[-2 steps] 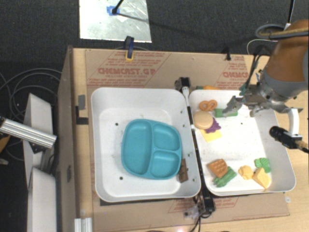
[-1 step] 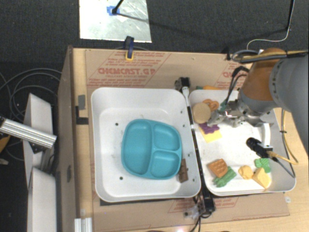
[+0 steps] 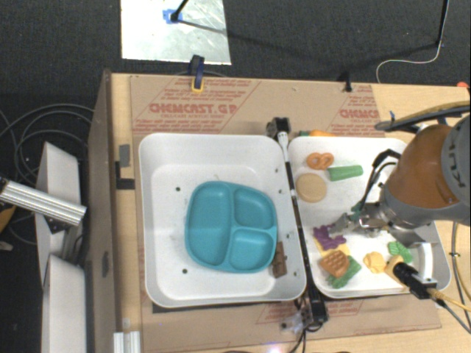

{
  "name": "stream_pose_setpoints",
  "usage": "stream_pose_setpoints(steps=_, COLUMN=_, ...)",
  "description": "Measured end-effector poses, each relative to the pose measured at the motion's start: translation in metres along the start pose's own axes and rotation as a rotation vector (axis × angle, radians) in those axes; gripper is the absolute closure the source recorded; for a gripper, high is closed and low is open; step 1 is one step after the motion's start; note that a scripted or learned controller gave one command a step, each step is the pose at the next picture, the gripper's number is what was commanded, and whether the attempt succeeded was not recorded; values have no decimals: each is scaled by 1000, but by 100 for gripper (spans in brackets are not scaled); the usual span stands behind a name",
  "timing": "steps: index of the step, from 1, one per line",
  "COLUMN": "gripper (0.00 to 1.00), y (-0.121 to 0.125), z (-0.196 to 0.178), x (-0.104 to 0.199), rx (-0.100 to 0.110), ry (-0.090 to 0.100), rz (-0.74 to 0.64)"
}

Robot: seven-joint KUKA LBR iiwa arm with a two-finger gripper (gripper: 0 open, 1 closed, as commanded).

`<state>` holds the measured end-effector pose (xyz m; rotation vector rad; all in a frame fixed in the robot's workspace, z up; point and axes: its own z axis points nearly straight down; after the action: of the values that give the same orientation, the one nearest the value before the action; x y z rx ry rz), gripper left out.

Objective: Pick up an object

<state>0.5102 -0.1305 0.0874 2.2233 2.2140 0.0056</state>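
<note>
Purple toy (image 3: 327, 235) half hidden beneath tool (image 3: 346, 225)

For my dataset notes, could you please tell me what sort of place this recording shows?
Probably a robotics lab bench set up for grasping trials: two white bins side by side, toy food in the right one, a blue plate in the left, and an arm reaching in, with loose cables on the floor.

blue divided plate (image 3: 232, 226) in left bin (image 3: 158, 197)

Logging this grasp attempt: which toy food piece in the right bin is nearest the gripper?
The purple piece, just left of the gripper. The pretzel, tan disc and green stick lie farther up.
</note>
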Motion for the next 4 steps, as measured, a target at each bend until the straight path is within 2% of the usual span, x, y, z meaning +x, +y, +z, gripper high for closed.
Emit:
stream_pose_setpoints(steps=1, gripper=0, y=-3, z=0, x=29, rx=-4, ry=-2, rz=-7)
stream_pose_setpoints(steps=2, gripper=0, y=90, z=2, x=-34, rx=-6, ry=-6, rz=-8)
stream_pose_setpoints(steps=3, gripper=0, y=143, z=-33, x=23, rx=-4, ry=0, rz=-15)
stream_pose_setpoints(steps=4, gripper=0, y=161, z=1, x=49, rx=-5, ry=-2, rz=-12)
